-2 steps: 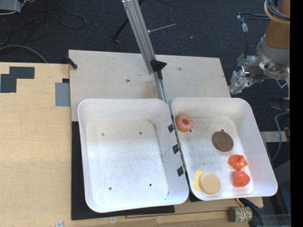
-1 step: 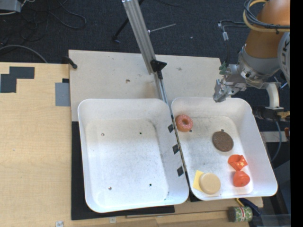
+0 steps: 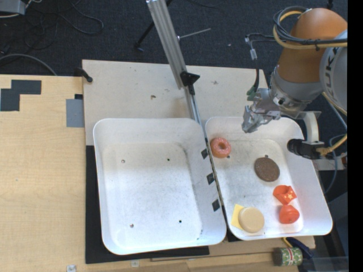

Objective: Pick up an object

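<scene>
Two grey fingers of your gripper (image 3: 251, 124) hang over right white bin (image 3: 309, 146) far edge, jaws' gap you cannot tell, nothing seen between them, pink frosted doughnut (image 3: 220, 147) near, brown round patty (image 3: 266, 169) beyond.

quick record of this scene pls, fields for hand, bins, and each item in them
hand: above the far edge of the right bin, nothing seen between its fingers
right bin: holds all the items
left bin: white, beside the right bin
donut: pink, far left corner area
brown disc: middle
red pieces: two, near right side
cream round piece: near edge, on a yellow slice
</scene>
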{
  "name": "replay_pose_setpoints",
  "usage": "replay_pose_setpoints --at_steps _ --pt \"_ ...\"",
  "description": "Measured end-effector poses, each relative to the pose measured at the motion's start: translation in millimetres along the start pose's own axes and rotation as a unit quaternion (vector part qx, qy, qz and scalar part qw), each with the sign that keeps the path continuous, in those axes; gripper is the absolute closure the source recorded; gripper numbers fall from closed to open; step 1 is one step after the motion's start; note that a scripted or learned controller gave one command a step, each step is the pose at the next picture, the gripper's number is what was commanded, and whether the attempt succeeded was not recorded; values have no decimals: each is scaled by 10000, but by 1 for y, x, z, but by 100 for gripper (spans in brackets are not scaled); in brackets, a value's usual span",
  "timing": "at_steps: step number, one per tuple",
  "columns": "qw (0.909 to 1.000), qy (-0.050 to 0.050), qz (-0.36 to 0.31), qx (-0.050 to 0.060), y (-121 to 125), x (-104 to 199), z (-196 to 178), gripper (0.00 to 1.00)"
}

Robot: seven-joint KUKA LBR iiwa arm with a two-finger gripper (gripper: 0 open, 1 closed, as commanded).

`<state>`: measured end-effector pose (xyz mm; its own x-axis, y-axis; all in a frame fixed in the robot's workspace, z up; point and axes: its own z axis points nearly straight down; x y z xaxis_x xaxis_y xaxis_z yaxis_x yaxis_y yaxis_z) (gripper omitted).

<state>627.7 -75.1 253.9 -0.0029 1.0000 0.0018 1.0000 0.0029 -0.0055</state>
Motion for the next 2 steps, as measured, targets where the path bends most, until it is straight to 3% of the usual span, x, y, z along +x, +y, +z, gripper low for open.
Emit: replay_pose_setpoints --at_steps 1,2 --pt "10000 3 -5 -5 -15 54 -4 100" --pt "10000 2 -2 6 -33 102 16 100"
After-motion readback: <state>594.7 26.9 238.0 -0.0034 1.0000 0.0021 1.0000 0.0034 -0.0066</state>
